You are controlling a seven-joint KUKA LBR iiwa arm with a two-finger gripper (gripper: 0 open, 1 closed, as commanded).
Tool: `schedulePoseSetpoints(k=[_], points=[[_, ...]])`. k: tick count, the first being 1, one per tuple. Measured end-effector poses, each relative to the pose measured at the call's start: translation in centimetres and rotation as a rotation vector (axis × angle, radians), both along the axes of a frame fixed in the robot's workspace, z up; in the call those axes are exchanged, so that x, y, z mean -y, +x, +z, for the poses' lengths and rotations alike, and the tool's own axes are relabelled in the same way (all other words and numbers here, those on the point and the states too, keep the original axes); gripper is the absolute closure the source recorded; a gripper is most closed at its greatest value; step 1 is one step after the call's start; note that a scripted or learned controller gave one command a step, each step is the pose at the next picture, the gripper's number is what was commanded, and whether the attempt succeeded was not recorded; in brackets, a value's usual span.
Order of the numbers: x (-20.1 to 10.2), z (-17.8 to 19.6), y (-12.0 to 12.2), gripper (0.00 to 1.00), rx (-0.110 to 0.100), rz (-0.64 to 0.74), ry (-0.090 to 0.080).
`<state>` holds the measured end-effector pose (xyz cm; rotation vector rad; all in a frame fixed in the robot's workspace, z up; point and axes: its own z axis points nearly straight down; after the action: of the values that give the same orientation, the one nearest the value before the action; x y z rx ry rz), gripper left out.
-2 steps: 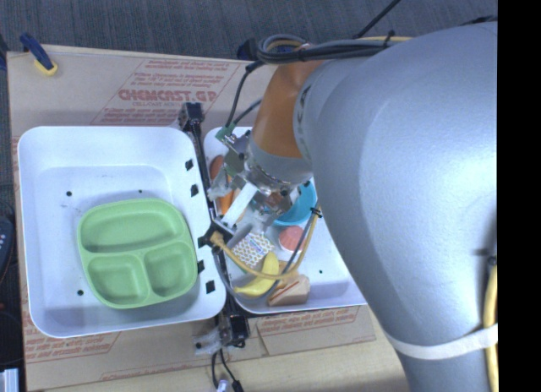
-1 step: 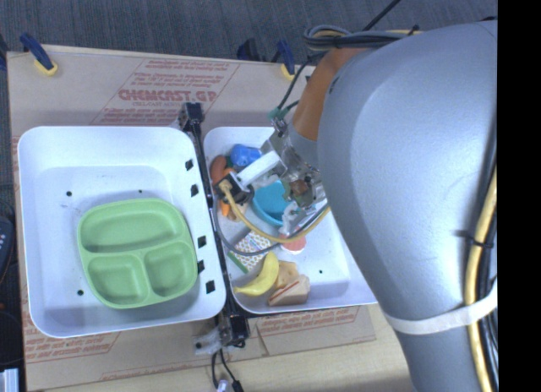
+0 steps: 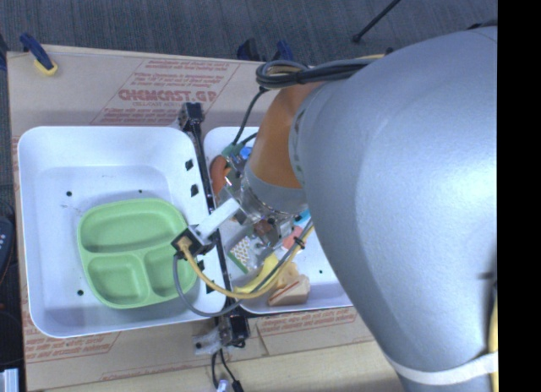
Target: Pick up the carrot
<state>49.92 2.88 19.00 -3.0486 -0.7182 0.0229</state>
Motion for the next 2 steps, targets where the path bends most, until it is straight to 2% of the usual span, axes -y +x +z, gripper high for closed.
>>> schedulePoseSetpoints(k=[1,2], points=[[4.4,0.0,5.4,0.0,0.004,-0.246,-0.007],[3.7,0.1,9.4,0.0,0.005,-0.247,-0.003]])
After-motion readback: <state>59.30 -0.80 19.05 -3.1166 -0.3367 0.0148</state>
